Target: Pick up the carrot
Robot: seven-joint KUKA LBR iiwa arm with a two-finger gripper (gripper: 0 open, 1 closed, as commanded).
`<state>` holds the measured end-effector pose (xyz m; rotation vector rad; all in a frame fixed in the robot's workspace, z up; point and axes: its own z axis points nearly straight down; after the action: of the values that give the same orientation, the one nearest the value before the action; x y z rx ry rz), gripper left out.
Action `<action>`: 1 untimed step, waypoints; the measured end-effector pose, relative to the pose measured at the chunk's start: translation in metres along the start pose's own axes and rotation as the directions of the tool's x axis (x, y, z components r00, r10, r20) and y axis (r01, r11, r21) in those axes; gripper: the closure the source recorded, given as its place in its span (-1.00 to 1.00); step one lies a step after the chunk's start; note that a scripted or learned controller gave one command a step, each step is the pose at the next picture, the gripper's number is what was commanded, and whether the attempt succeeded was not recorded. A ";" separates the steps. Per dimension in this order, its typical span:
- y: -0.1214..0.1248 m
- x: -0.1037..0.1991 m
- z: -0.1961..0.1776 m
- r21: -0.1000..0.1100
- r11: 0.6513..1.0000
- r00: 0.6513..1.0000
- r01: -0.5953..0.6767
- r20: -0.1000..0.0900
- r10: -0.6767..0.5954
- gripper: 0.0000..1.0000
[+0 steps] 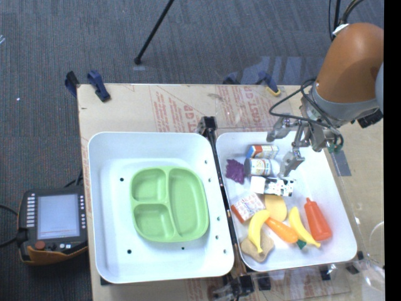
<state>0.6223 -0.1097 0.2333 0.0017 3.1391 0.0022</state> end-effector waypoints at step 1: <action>0.013 0.063 0.147 -0.002 1.000 1.000 0.002 -0.010 -0.002 -1.00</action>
<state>0.5596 -0.0962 0.0862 -0.0013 3.1496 0.0052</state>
